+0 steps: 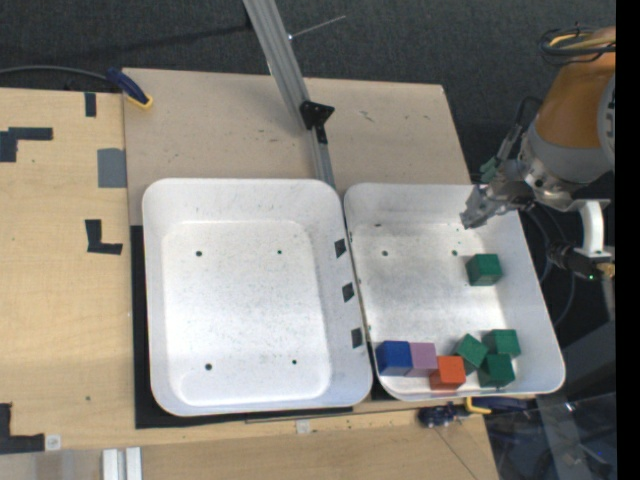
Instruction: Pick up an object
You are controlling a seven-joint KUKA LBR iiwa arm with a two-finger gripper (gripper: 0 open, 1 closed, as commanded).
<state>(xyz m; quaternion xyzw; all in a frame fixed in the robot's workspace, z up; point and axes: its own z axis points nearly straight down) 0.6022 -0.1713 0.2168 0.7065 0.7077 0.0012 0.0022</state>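
Observation:
My gripper [474, 214] hangs over the far right part of the right bin [420, 268], pointing down and left. Nothing shows between its tips. A lone green block [484, 269] lies just below it, toward the front, apart from the tips. Along the bin's front edge sits a cluster: a blue block [394, 357], a lilac block [423, 356], an orange block [450, 371] and three green blocks [491, 354].
The left bin [240, 298] lies beside the right one, split by a shared rim with black clips. A slanted metal rail [285, 58] runs from the top to the bins' back edge. The arm's orange band [580, 98] is at the far right.

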